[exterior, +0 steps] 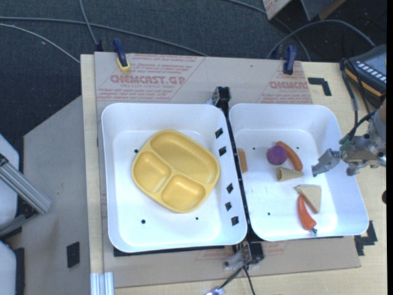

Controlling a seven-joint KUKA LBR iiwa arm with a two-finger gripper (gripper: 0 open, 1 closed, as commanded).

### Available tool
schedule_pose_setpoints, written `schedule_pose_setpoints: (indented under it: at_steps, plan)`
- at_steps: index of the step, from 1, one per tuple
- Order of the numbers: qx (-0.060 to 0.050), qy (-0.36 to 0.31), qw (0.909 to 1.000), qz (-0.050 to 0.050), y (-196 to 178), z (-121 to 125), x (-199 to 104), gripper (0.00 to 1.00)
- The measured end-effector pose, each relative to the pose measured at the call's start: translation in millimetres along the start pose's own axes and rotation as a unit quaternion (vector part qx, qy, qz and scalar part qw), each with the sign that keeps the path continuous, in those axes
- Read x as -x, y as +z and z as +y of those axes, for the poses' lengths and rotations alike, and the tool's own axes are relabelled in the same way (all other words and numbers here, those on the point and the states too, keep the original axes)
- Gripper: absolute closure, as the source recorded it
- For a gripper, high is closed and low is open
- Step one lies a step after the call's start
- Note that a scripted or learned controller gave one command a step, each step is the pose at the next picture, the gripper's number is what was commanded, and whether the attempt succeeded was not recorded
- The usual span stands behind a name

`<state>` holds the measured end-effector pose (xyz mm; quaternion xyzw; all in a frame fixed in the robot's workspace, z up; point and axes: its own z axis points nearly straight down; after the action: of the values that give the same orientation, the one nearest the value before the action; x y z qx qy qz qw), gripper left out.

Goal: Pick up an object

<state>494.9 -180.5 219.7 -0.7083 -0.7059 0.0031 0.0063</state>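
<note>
A yellow divided plate (176,171) is seen in the left bin (116,165). In the right bin (264,121), a small tan piece (242,160) lies near the dividing wall, upright in the view. Next come a purple ball (276,155) touching a sausage (290,155) that slants down to the right, then a cone (288,174), a bread wedge (310,196) and a carrot (306,214) laid nearly vertical, tip downward. The gripper (336,161) is held over the bin's right side, reached in from the right, fingers spread and nothing grasped.
</note>
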Motion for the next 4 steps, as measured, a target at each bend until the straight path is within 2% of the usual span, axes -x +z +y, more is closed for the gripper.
schedule_pose_setpoints:
  at_steps: [1,2,3,4]
  plan:
    - [0.006,-0.002,1.0,-0.002,-6,3,0,0.0]
    - [0.003,-0.002,1.0,0.0,46,0,-11,0.0]
    - [0.003,-0.001,1.0,0.0,109,0,-7,0.0]
    - [0.009,0.0,0.9999,-0.005,132,2,-4,0.0]
